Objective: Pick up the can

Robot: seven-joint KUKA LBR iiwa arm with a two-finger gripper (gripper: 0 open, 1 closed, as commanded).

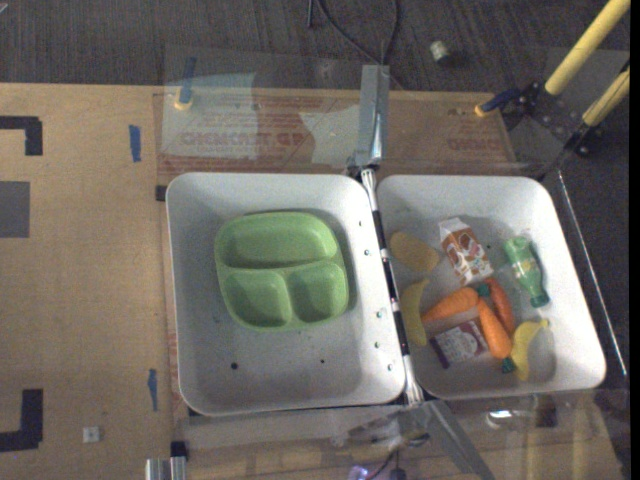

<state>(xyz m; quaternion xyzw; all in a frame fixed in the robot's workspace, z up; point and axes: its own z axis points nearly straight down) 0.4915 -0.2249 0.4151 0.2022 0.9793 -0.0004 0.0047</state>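
The can is taken to be the small dark-labelled piece lying on its side near the front of the right bin, though its shape is blurred. It is pressed in among other things: a carrot is touching it from behind, a second carrot lies against its right end, and a banana is just beyond that. A yellow piece lies near on its left.

Whether the fingers are open or closed cannot be told.

The main risk is judged to be the crowding. If the fingers are brought down across the can, a carrot could be caught with it or taken instead. A rounded body lying flat could also be rolled or squeezed out as the grip is closed. If the reach is set too far forward, the bin's front wall could be struck. The carton could be mistaken for the can, since both bear reddish labels
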